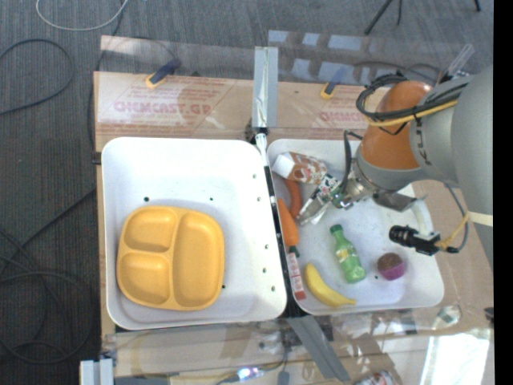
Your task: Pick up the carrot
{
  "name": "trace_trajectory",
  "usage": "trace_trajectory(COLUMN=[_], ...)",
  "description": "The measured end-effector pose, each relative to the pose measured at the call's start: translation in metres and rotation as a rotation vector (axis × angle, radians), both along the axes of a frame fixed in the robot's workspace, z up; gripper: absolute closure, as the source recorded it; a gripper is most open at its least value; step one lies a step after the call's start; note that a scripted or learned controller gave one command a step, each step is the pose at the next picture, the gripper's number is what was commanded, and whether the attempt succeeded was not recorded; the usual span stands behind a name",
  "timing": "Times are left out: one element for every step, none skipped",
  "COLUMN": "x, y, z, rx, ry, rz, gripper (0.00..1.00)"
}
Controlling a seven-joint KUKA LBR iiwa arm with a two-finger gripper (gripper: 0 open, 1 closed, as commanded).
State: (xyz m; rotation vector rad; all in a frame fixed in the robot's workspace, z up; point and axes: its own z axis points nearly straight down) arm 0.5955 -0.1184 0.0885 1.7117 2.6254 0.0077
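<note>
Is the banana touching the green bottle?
Apart. In the camera view, a strip of white bin floor shows between the banana and the green bottle, which lies just above and to its right.

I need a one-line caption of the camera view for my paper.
KUKA arm's gripper hovers in the right bin near the carrot; yellow tray sits in the left bin.

We see a grey arm (473,127) with an orange band (394,131), black cables looping over it, and perhaps a metallic hand (327,199).
</note>
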Motion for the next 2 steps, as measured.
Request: trace_trajectory(x=[-0.026, -0.054], y=[0.01, 0.007], z=[0.003, 0.002], rx=[-0.009, -0.007], ry=[-0.012, -0.01], rz=[-0.018, 0.1], gripper=[0.0, 0.0])
